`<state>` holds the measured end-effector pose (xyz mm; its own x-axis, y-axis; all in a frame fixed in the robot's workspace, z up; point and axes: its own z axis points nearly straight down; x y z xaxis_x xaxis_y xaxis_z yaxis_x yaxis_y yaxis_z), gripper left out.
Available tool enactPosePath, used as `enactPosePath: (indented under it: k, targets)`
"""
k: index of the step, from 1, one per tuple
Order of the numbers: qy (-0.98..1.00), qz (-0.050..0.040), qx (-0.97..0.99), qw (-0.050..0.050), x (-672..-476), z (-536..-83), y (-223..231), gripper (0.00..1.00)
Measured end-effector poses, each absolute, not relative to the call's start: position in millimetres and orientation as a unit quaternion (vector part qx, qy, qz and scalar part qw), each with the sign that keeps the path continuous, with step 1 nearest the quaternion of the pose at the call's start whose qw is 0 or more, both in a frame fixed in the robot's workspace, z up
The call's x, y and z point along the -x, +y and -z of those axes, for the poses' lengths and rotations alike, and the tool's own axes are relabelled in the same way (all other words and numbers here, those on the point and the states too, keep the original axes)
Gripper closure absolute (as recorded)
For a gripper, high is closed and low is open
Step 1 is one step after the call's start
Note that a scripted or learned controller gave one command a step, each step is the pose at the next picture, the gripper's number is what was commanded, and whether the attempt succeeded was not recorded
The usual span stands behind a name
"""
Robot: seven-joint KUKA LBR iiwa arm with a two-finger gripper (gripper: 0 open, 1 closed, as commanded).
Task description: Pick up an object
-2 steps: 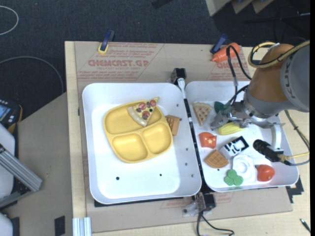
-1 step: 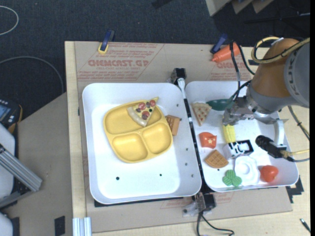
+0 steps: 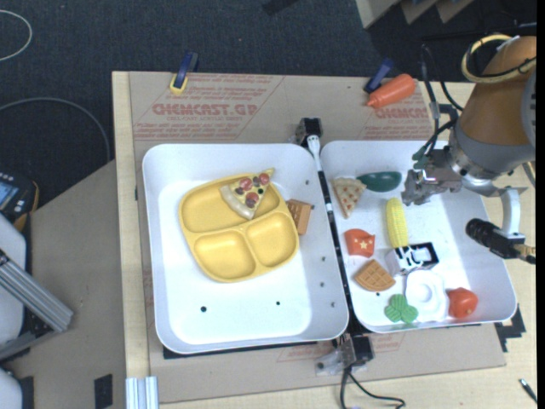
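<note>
The worktop (image 3: pixel 128 228) carries two shallow white bins side by side. All positions below are referenced to the yellow corn cob (image 3: pixel 396 221), which lies near the middle of the right bin (image 3: pixel 498 267).

The left bin (image 3: pixel 170 313) sits well to the left of the corn cob and contains a yellow divided plate (image 3: pixel 234 250); a pizza slice (image 3: pixel 248 191) rests on the plate's upper compartment, and a small brown piece (image 3: pixel 299 216) lies just beside the plate's right rim.

The grey arm (image 3: pixel 498 113), with its orange band, stands above and to the right of the corn cob. The gripper (image 3: pixel 421 186) hangs just above and to the right of the cob's upper end; nothing is visible between its fingers, and their spacing cannot be determined.

Around the corn cob:
- green object (image 3: pixel 380 180): above, left of the gripper.
- triangular sandwich piece (image 3: pixel 347 196): upper left.
- red piece (image 3: pixel 359 242): lower left.
- waffle piece (image 3: pixel 374 275): below.
- white round object (image 3: pixel 423 294), green leafy piece (image 3: pixel 400 310), red tomato (image 3: pixel 461 302): well below.
</note>
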<state>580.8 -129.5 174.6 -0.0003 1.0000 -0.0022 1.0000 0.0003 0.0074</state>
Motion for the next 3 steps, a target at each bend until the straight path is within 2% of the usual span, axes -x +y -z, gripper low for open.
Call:
enactPosePath:
  k: [1, 2, 3]
  targets:
    - [0.708, -0.0022, -0.707, 0.004, -582.6, -229, -130, 1.0]
    - [0.709, -0.0021, -0.705, 0.002, -613.0, -236, -90, 1.0]
    - [0.709, -0.0015, -0.705, 0.001, -653.9, -217, -51, 1.0]
